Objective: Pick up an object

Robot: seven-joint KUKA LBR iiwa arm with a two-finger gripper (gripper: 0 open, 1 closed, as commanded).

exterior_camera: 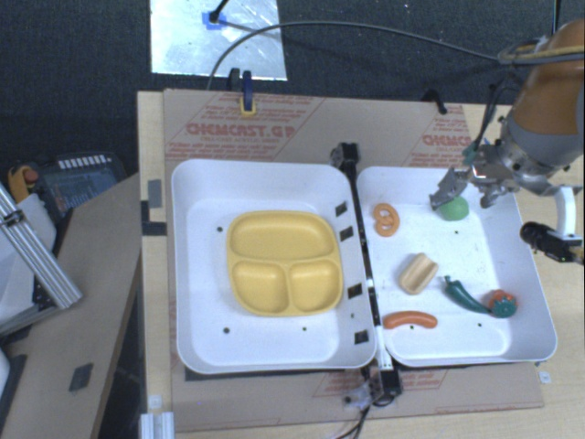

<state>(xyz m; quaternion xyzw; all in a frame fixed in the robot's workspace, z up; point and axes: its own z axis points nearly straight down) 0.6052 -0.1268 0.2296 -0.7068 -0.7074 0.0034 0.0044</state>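
Note:
The right bin (512,273) holds an orange pretzel (386,219), a tan bread roll (417,273), an orange-red sausage (409,319), a teal-handled tool with an orange end (480,299) and a green ball (452,208). My gripper (468,187) hangs over the bin's far side, right above the green ball, with one finger (448,188) to the ball's left and the other (492,193) to its right. The fingers stand apart and the ball lies on the bin floor beneath them.
In the left bin (196,273) lies a yellow three-compartment tray (281,262). A black divider clip row (352,236) runs between the bins. Cardboard lies under both bins. A cable (366,30) arcs across the back; a calculator-like device (78,176) sits at left.

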